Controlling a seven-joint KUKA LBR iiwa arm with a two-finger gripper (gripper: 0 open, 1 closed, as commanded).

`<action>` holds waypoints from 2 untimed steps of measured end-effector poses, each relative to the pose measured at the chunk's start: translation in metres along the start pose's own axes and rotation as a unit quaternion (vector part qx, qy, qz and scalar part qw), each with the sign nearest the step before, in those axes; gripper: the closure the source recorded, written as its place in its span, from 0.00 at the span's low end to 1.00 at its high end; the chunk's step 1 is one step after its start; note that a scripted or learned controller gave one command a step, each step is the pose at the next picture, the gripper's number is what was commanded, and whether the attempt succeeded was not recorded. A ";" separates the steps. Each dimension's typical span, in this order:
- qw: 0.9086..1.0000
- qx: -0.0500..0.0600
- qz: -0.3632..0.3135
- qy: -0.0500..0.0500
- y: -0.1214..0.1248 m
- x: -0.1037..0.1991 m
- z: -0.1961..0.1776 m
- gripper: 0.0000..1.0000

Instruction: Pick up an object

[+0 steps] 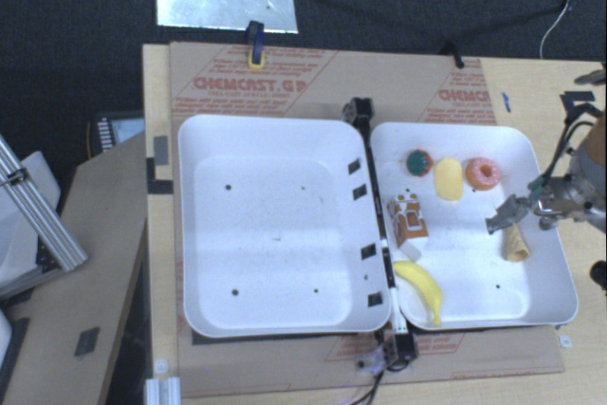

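Grey metal pincer (503,221) above tan cone (515,244) in right bin (550,299); finger state perhaps blurred, untellable; curved yellow banana (423,287)

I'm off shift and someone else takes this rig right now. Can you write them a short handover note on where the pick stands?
Gripper: low over the right bin, at its right side, just above the ice cream cone. Nothing is visibly held between its fingers.
Things: all in the right bin. Banana by the bottom left; brown and white block near the divider; green ball, yellow piece and pink doughnut along the top.
Done: nothing lifted yet.
Left: grasp and lift one object; the cone looks nearest.
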State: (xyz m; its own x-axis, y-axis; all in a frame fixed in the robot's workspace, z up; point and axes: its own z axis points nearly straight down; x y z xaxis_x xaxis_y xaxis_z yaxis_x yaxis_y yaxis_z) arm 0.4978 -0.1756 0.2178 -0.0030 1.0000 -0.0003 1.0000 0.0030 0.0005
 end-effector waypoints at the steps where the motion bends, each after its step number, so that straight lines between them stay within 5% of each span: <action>1: 1.000 -0.010 -0.001 -0.004 0.049 -0.033 -0.137 0.00; 2: 1.000 -0.003 -0.004 -0.002 0.047 -0.031 -0.139 1.00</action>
State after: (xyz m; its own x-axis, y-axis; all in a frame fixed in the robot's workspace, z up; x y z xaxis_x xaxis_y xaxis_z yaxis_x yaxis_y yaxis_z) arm 0.5444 -0.2066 0.3571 -0.0102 0.9999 -0.0039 0.9999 0.0102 0.0075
